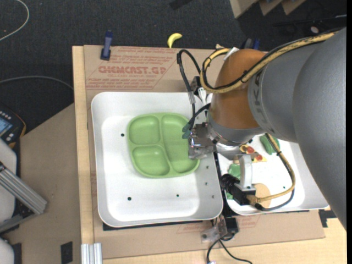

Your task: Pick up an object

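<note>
gripper (193, 143) – at green tray's (157, 144) right edge | grip – apparently hidden, cannot tell

We take this for a robotics lab: a cardboard-topped desk (137, 70) carrying white bins (104, 164), loose cables (190, 73) on the grey arm (308, 87), aluminium framing (22, 194), dark carpet (82, 10).

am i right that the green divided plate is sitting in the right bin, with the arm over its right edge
Not quite. The camera view shows the green divided plate lying in the left bin, not the right one. The rest holds: the arm is over the plate's right edge.
</note>
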You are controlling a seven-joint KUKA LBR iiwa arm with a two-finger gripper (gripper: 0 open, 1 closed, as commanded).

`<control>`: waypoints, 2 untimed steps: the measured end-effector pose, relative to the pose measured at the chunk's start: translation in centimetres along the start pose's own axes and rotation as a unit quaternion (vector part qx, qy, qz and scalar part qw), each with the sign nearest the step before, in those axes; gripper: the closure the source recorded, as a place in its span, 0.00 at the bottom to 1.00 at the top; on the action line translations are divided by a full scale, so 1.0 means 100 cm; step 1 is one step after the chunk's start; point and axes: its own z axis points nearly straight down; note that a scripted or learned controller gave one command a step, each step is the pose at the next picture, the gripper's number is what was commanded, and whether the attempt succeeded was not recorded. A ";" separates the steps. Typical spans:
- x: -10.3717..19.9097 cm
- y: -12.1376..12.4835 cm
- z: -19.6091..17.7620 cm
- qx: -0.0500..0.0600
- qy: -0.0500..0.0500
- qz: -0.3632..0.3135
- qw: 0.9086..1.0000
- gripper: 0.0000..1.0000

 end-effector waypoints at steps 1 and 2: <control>0.024 -0.028 -0.094 -0.006 0.002 -0.002 1.000 1.00; 0.017 0.007 -0.058 -0.002 -0.001 0.002 1.000 1.00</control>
